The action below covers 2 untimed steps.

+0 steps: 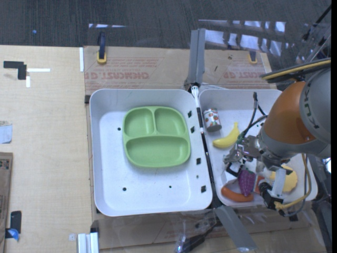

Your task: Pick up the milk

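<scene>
Jaws (235, 159) — grip unreadable — over right bin (231, 100): one banana (227, 139), one can (211, 119), one purple grape bunch (246, 181).

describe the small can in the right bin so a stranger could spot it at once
Look in the right bin, along its left wall near the far end. The small can stands there, above the banana. It alone is a cylinder with a red and white label.

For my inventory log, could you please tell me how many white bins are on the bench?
2: the left bin holds a green divided plate; the right bin, touching it, holds a can, a banana and other items under the arm.
</scene>
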Available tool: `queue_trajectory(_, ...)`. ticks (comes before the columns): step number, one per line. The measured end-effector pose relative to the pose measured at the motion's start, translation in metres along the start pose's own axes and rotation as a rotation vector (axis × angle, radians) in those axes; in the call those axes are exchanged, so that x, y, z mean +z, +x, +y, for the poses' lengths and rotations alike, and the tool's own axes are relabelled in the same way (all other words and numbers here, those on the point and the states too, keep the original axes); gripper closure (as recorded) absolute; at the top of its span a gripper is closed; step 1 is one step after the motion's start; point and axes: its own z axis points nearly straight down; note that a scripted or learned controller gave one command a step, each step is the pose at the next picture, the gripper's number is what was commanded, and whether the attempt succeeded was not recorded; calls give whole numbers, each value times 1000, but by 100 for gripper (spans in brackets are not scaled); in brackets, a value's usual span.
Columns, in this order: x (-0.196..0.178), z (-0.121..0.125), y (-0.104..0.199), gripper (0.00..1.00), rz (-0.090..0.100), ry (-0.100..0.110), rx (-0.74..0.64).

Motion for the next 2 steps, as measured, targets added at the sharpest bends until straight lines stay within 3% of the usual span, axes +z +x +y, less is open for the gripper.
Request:
queue_trajectory(1, -9, 1, 1, 100, 3, 1, 3)
queue_trajectory(2, -97, -33, 74, 100, -3, 5, -89)
